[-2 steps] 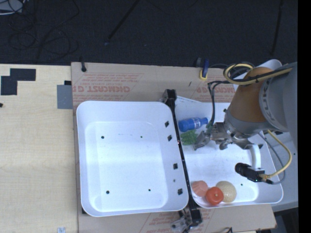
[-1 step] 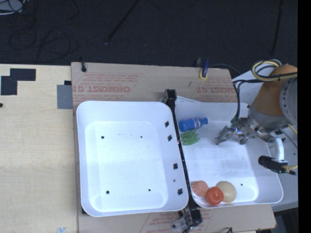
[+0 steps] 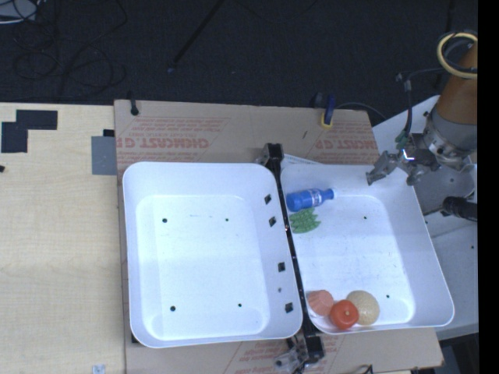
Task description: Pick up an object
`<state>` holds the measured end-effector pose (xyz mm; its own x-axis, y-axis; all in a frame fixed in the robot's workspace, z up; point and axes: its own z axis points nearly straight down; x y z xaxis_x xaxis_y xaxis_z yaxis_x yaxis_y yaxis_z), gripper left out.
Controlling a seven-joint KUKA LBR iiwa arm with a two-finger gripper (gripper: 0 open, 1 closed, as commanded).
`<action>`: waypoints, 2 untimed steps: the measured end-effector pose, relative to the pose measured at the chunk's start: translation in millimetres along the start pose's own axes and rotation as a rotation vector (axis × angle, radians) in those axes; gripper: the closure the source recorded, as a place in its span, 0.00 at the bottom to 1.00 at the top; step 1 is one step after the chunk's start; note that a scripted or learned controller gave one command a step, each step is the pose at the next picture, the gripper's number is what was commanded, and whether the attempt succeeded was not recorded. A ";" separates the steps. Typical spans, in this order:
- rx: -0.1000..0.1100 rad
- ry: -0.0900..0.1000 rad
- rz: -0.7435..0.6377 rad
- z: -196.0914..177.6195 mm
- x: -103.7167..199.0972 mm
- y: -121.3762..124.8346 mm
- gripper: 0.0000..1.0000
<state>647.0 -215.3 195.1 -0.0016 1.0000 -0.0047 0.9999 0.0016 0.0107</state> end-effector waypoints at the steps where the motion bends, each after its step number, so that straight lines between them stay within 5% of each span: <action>1: 0.021 0.010 0.003 44.2 53.3 -78.2 0.00; 2: 0.002 0.001 -0.001 -19.4 34.8 -8.7 0.00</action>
